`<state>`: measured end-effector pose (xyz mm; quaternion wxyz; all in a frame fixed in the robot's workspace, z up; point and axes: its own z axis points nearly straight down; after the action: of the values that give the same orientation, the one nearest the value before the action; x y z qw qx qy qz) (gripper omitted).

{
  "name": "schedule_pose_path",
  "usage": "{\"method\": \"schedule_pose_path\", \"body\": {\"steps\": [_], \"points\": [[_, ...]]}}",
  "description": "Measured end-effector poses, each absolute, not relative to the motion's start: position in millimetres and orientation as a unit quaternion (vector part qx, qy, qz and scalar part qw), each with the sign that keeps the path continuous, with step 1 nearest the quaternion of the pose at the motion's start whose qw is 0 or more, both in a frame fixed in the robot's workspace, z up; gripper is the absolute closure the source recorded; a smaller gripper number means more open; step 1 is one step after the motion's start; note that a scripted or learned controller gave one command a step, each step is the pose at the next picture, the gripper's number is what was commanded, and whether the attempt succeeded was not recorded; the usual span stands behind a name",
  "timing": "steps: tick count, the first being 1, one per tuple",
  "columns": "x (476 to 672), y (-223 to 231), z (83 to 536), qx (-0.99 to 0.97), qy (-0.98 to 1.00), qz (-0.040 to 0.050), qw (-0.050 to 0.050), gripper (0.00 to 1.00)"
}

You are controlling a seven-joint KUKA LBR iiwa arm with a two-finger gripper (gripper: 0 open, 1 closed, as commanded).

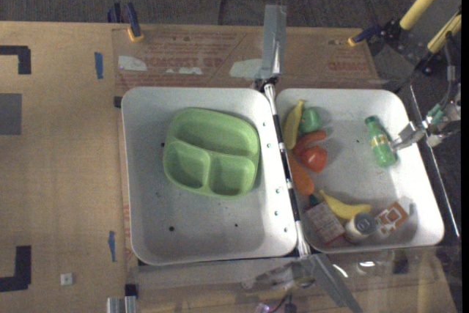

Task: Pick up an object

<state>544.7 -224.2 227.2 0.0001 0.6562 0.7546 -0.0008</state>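
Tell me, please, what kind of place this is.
Probably a robotics lab bench for pick-up trials, not a kitchen: two white bins clamped on a cardboard-covered bench, toy food such as a banana and a green divided plate, and a gripper by a green bottle.

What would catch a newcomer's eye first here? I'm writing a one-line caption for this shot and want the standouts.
The bright green divided plastic plate dominates, lying alone in the left white bin. Next is the colourful heap of toy food along the left and bottom sides of the right white bin, including a yellow plastic banana and a red plastic pepper. A small green plastic bottle lies apart near the gripper.
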Motion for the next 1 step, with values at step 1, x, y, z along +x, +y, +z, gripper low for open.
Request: {"method": "schedule_pose_path", "body": {"steps": [1], "points": [[565.0,-219.8,96.6,0.586,0.810,0.0014,-0.001,0.00]]}}
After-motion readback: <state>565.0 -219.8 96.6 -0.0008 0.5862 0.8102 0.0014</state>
